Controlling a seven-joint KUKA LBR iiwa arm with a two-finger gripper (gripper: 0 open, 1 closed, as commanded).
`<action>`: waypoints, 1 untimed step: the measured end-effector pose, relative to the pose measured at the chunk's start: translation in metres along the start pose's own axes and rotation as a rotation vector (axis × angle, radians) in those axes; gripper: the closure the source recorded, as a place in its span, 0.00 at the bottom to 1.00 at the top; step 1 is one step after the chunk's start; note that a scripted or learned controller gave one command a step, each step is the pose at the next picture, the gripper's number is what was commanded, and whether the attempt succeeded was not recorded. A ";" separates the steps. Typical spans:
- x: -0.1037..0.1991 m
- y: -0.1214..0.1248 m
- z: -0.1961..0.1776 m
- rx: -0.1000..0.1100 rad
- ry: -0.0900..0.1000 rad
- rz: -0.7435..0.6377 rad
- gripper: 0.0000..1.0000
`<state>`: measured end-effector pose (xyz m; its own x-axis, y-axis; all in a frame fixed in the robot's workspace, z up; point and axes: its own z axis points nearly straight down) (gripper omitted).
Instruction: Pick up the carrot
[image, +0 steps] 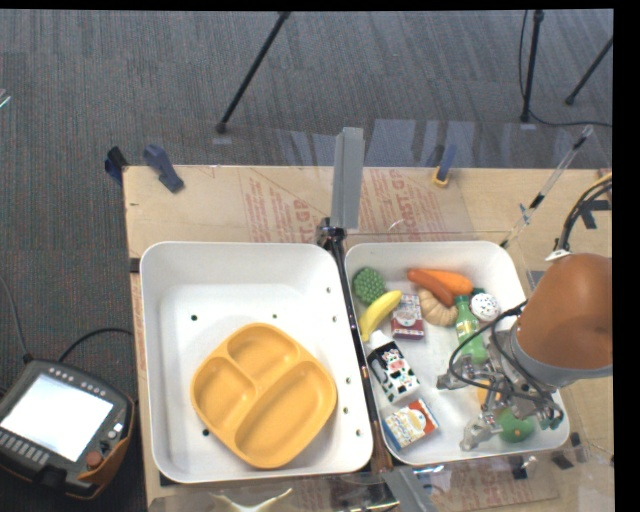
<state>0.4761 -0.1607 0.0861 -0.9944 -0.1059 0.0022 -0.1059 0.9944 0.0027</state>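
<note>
Approach step; carrot (441, 281) lies untouched at far end of right bin (500, 256). Gripper (497, 420) at near end, well apart; fingers' spread: cannot tell. Next: travel over carrot, descend.

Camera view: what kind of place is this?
Likely a robotics lab pick-and-place cell: a plywood bench bearing two white bins, toy food such as the carrot, tripod legs on carpet, and a teach pendant.
</note>
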 end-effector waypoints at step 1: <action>0.000 0.000 0.000 0.000 0.000 0.000 0.00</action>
<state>0.4761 -0.1607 0.0861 -0.9944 -0.1059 0.0022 -0.1059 0.9944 0.0027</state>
